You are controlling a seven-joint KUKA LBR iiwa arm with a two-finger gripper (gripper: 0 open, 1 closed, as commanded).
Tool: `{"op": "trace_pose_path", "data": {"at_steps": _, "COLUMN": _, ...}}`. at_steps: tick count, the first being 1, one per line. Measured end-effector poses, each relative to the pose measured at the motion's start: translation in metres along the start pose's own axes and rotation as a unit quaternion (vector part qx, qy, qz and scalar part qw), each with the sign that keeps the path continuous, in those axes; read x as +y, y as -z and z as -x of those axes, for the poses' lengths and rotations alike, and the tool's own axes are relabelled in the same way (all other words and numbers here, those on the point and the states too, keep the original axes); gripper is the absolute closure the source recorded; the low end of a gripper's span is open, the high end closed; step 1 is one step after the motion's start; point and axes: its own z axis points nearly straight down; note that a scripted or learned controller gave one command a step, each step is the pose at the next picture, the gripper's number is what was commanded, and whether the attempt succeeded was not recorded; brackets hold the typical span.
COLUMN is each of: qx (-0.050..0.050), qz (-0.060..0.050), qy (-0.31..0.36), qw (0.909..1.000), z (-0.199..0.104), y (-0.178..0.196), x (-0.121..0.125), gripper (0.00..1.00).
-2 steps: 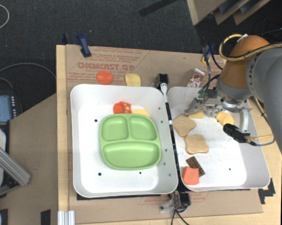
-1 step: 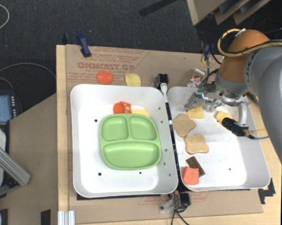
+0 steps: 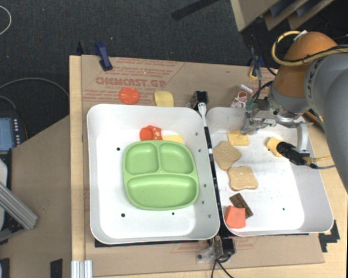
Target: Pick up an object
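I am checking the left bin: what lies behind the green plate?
Behind the green plate I see a red piece and a yellow piece. The plate's rim covers their lower parts.

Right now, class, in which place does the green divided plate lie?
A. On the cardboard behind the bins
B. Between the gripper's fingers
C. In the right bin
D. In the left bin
D: the green divided plate lies flat inside the left bin, while the gripper is over the far end of the right bin, above a pale yellow piece.
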Motion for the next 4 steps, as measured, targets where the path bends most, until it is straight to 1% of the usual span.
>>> {"op": "trace_pose_path", "data": {"at_steps": 1, "qx": 0.001, "qz": -0.002, "qy": 0.000, "qw": 1.0000, "z": -0.001, "y": -0.003, "x": -0.001, "gripper": 0.00}}
{"op": "trace_pose_path", "data": {"at_steps": 2, "qx": 0.001, "qz": -0.006, "qy": -0.001, "qw": 1.0000, "z": -0.010, "y": -0.015, "x": 0.000, "gripper": 0.00}}
{"op": "trace_pose_path", "data": {"at_steps": 3, "qx": 0.002, "qz": -0.006, "qy": -0.001, "qw": 1.0000, "z": -0.021, "y": -0.014, "x": 0.001, "gripper": 0.00}}
{"op": "trace_pose_path", "data": {"at_steps": 4, "qx": 0.002, "qz": -0.007, "qy": -0.001, "qw": 1.0000, "z": -0.023, "y": -0.014, "x": 0.001, "gripper": 0.00}}
